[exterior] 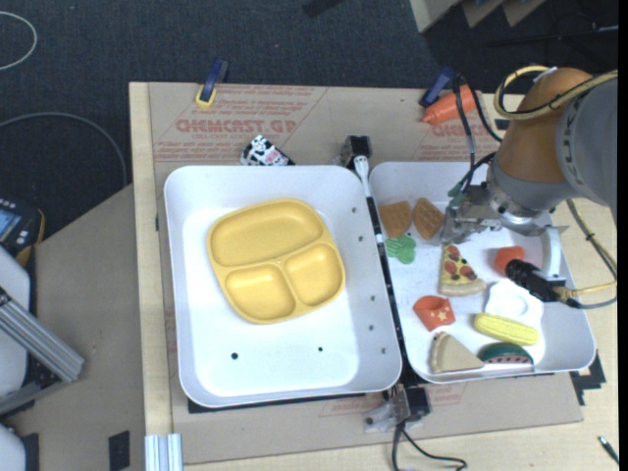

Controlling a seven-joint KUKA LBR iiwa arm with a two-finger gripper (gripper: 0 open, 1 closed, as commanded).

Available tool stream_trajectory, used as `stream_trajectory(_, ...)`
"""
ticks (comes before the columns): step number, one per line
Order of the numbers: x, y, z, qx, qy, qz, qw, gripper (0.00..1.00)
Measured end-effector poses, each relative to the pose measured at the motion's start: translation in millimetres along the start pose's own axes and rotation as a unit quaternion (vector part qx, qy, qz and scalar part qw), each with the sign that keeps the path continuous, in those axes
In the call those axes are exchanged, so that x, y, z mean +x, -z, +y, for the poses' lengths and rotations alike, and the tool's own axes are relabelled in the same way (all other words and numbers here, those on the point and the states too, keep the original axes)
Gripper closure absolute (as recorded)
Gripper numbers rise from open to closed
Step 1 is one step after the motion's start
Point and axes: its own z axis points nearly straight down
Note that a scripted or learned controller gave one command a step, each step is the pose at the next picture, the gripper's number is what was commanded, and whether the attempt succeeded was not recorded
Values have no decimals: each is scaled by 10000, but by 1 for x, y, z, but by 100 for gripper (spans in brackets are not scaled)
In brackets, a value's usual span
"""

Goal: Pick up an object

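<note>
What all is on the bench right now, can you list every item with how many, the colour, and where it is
divided plate: 1, yellow, middle of the left bin
left bin: 1, white, left half of the bench
right bin: 1, white, right half of the bench
toy bread pieces: 2, tan, top left of the right bin
green toy: 1, green, left edge of the right bin
toy pizza slice: 1, yellow with red spots, middle of the right bin
red block: 1, red, below the pizza slice
toy corn: 1, yellow, lower right bin
toy watermelon slice: 1, red and green, bottom of the right bin
clamps: 2, blue with yellow or orange tips, bench's far edge
pincer: 1, grey, over the right bin's upper part
</note>
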Motion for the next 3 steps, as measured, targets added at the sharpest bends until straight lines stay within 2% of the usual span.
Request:
stream_trajectory(2,-1,110,21,-37,8,-12,10000,100)
stream_trajectory(3,-1,131,22,-24,7,-8,10000,100)
